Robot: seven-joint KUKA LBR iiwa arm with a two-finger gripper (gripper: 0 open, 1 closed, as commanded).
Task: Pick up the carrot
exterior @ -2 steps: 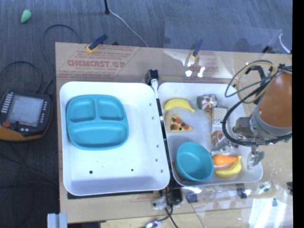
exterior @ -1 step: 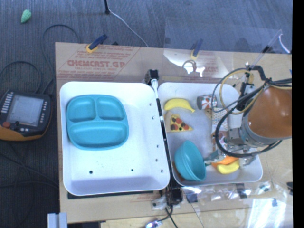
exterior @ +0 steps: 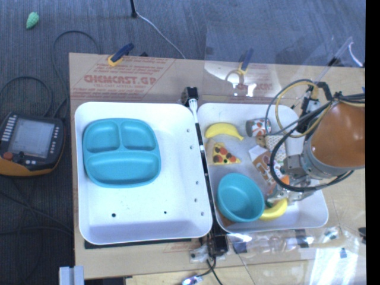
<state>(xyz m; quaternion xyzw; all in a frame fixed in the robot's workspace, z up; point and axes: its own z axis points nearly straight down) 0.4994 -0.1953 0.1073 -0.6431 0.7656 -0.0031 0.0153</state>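
The arm, with its orange band (exterior: 338, 136), reaches down into the right bin (exterior: 309, 218). My gripper (exterior: 280, 186) is low over the bin's middle right, just right of the blue bowl (exterior: 240, 198), and the wrist and cables hide most of it. A small orange patch (exterior: 285, 179) shows right at the gripper; it may be the carrot, but too little of it shows to be sure. Whether anything is held is hidden.
The right bin also holds a yellow banana (exterior: 222, 130) at the back, a pizza slice toy (exterior: 224, 154), a small can (exterior: 257, 127) and a second banana (exterior: 275, 210) by the bowl's front right. A blue divided plate (exterior: 121, 152) lies in the left bin (exterior: 142, 218).
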